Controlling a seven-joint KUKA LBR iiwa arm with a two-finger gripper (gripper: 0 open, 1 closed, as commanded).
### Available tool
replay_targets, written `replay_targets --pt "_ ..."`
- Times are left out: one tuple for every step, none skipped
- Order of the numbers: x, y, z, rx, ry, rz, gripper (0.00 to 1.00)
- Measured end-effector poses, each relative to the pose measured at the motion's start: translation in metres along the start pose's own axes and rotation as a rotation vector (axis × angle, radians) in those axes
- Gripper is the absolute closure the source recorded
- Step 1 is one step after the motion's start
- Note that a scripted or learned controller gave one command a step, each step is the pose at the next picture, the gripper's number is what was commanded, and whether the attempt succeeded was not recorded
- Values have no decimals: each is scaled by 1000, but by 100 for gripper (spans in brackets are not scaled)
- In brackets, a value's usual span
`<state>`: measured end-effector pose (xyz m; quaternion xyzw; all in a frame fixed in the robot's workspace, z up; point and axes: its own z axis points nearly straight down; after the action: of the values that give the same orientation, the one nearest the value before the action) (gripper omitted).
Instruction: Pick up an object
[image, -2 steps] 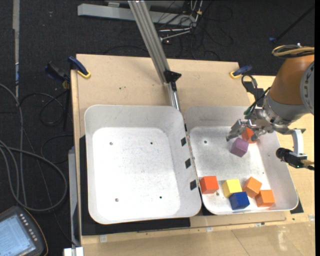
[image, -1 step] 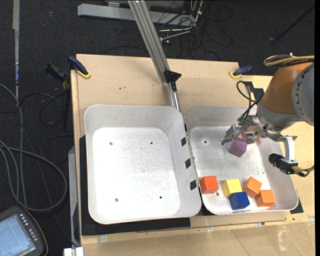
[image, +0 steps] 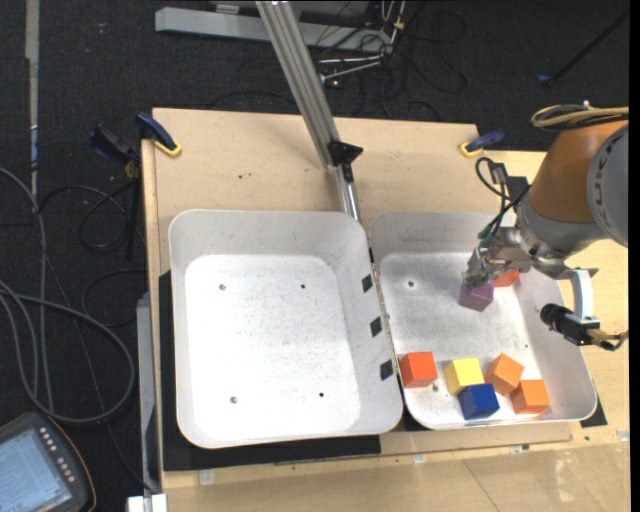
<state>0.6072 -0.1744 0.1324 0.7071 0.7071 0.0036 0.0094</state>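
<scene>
The arm (image: 580, 190) comes in from 3 o'clock and bends down over the right bin (image: 430, 270). Its gripper (image: 487, 272) hangs low in that bin, toward the 1 o'clock part of the bin floor. A purple block (image: 477, 295) sits directly under the gripper, touching or nearly touching its tip, tilted a little. Whether the block is pinched or only lying beneath the tool cannot be told from this slanted view. A small red block (image: 506, 279) shows just beside the gripper at its 3 o'clock side, partly hidden by the wrist.

At the 6 o'clock end of the same bin lies a loose cluster of blocks. An orange block (image: 418, 368) is at the cluster's 9 o'clock side. A yellow block (image: 463, 375) is just beside it, and a blue block (image: 479, 401) touches the yellow one at its 5 o'clock corner. Two more orange blocks lie close together at the 3 o'clock side, the upper (image: 507, 371) tilted, the lower (image: 531, 396) near the bin's rim.

The left bin (image: 200, 240) lies at 9 o'clock of the right one, their rims touching. Both rest on a wooden board (image: 250, 160).
</scene>
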Motion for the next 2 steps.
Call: replay_targets --pt "-6 11 -50 11 5 -2 100" --pt "-6 13 -80 13 6 -2 100"
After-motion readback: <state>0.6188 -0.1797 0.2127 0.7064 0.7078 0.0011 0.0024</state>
